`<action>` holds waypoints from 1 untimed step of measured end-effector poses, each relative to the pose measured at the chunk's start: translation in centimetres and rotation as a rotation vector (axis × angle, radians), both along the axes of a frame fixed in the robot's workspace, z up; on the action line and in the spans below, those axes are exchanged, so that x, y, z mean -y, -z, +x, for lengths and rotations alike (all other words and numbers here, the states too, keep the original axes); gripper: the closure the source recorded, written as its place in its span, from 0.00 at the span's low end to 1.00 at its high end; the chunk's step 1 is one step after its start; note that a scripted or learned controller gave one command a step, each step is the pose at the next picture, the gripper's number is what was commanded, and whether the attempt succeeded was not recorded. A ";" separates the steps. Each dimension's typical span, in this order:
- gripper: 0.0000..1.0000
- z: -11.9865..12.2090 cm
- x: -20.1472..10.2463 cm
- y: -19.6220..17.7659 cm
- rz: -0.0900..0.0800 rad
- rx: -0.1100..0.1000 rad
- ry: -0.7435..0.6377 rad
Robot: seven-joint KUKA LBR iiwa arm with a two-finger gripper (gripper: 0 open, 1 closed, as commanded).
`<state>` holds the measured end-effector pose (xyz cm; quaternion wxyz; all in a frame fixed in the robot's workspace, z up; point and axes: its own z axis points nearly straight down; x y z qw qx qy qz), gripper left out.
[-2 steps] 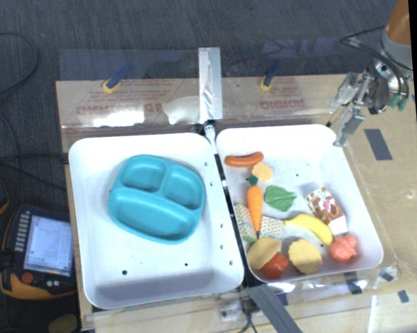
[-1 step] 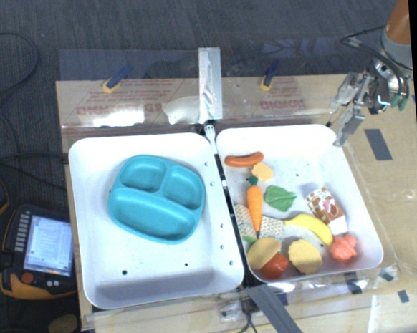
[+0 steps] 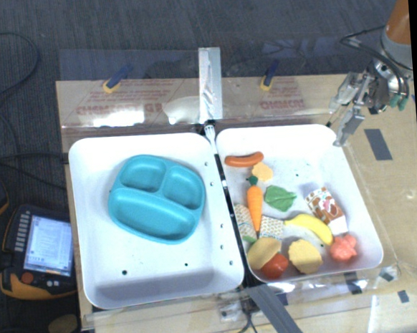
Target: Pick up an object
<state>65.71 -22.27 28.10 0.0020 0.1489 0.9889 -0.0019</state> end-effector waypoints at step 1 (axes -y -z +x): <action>0.00 0.0 0.0 0.0 0.000 0.000 0.000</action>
